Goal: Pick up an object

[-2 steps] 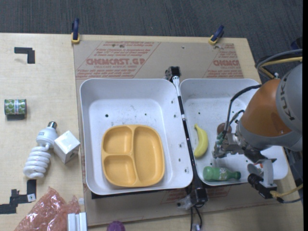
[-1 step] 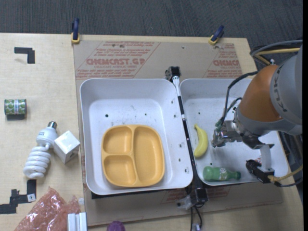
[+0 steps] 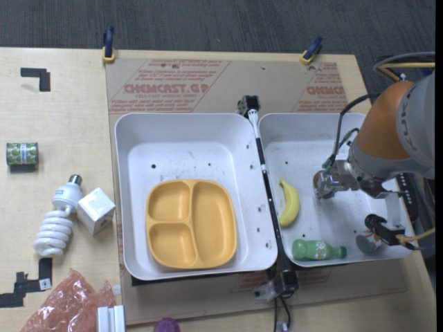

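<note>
Yellow three-compartment plastic tray (image 3: 191, 223) flat in left white bin (image 3: 131, 151), out of play. In right white bin (image 3: 304, 133): yellow banana (image 3: 288, 202) near the divider, green plastic bottle (image 3: 317, 250) on its side along the near wall — both free, easy picks. Gripper (image 3: 327, 183) low over bin floor, right of banana, touching neither. Finger state: cannot tell. Grey arm (image 3: 398, 126) reaching in from right, wrist bent down.

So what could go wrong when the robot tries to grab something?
The claw sits above bare bin floor, apart from the banana and the green bottle, so it might close on nothing. The bottle lies on its side by the right bin's front wall and could roll away if nudged.
</note>
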Controlling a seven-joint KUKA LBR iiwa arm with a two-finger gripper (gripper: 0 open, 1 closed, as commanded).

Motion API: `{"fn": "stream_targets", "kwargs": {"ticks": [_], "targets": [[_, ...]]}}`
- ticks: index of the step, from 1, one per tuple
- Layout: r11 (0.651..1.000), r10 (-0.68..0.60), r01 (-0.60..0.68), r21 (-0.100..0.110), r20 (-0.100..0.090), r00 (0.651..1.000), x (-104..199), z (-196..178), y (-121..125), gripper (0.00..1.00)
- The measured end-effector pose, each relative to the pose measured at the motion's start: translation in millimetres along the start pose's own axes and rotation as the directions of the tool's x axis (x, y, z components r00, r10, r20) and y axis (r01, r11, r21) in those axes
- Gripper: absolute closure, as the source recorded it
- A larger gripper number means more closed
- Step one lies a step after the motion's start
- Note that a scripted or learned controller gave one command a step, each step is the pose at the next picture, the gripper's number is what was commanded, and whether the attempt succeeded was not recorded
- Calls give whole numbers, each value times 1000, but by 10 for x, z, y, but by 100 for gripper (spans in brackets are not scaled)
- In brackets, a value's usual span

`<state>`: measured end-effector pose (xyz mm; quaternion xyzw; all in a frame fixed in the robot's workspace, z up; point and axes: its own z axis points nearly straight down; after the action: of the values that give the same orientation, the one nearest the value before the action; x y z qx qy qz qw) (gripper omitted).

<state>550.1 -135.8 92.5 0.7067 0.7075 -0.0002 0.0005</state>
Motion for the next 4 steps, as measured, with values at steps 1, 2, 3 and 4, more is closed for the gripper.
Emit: {"fn": "stream_targets", "kwargs": {"ticks": [1, 2, 3, 4], "targets": [[1000, 0, 0, 0, 0, 1000, 1, 0, 0, 0], [1000, 3, -3, 1, -1, 1000, 226, 4, -668, 0], [1000, 4, -4, -1, 0, 1000, 217, -93, -655, 100], [1000, 4, -4, -1, 0, 1000, 217, -93, -656, 0]]}}
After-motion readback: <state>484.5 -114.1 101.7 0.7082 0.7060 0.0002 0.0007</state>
